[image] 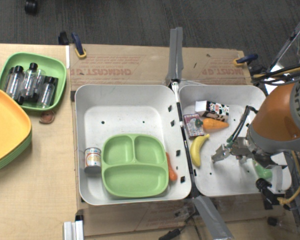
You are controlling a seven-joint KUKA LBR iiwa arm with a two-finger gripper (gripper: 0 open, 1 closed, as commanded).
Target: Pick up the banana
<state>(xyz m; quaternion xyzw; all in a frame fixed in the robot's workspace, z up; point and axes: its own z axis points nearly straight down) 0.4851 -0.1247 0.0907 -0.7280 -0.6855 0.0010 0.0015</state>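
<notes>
Banana (198,149) first: it lies on the floor of the right-hand bin (240,91), over at the nine o'clock side and close against the divider wall, its long curve running from about twelve down to six, stem end uppermost. That spot makes it awkward, I'd say — one flank sits near the bin wall, so a finger has little room on that side. Just beyond its upper tip, toward twelve, a small pink packet (193,124) and an orange carrot (215,125) crowd in, with a black-and-white box (211,107) beyond them. The gripper (224,153) hangs low at three o'clock from the banana, apart from it, nothing between its fingers; they look slightly spread, pointing toward the fruit, though the metal parts are small and hard to read. Coming in from that side seems sensible, since the bare floor of the bin lies there and the clutter does not. The arm's orange band (282,114) bulks over the bin's three o'clock edge. In the left bin (120,91) a green divided plate (135,165) rests toward six, a small tin (92,160) at its nine o'clock and a second carrot (171,168) wedged at its three — none of it in the way. The grasp is not yet made.
</notes>
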